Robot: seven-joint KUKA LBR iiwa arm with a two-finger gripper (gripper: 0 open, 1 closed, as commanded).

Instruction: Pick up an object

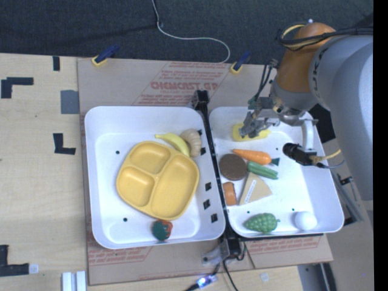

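My gripper hangs over the far edge of the right bin, right above a small yellow object that lies flat on the bin floor. Its fingers point down at that object. Nothing shows between them. Nearer the front lie an orange carrot, a brown round disc, a green pickle, a pale cheese wedge, an orange sausage piece, green grapes and a white egg.
The left bin holds a yellow divided plate, a banana, a beige ginger-like piece and a red-green strawberry. A black divider runs between the bins. The arm's grey body fills the right side.
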